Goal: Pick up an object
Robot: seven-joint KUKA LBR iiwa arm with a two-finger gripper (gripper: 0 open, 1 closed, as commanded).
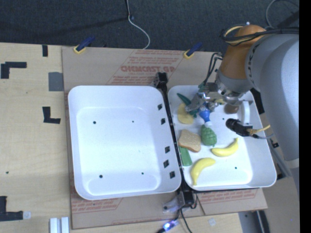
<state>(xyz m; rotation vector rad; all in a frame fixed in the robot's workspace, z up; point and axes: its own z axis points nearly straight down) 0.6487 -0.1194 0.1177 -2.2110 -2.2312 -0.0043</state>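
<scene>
Low over the far end of the right bin (262, 178), claw (206, 102) poised above a blue-capped green bottle (208, 132). Cannot tell whether released or clenched. Nothing seen lifted: bread slice (189, 141) and two bananas (224, 150) lying nearby. Pick seemingly not yet done.
</scene>
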